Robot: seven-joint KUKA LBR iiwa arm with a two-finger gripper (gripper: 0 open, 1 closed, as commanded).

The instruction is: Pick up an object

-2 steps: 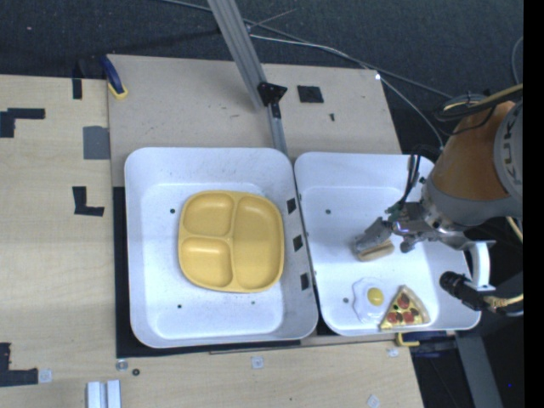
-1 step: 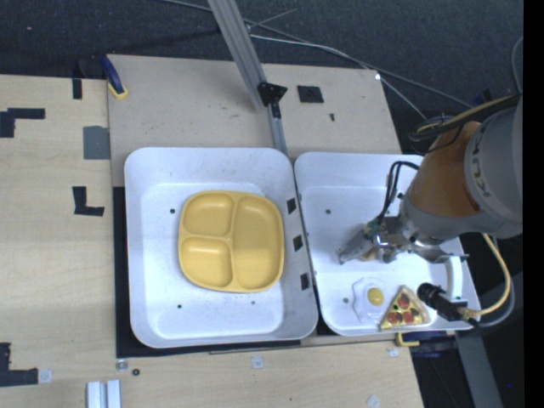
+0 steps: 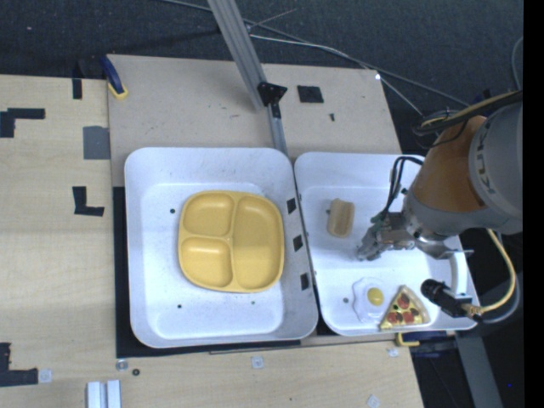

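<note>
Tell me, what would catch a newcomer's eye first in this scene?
Most likely the yellow divided plate, sitting in the middle of the left bin. Next, the grey and orange arm reaching into the right bin, its gripper low over the bin floor. Around it lie a tan bread piece, a toy fried egg and a pizza slice.

arm [image 3: 484, 177] cut off at right edge

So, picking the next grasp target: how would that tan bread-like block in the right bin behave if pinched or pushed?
The tan block looks like toy bread: probably light and fairly stiff. It lies flat on the right bin floor, so a push would likely slide it, not roll it. Its blocky sides should suit a pinch.
</note>
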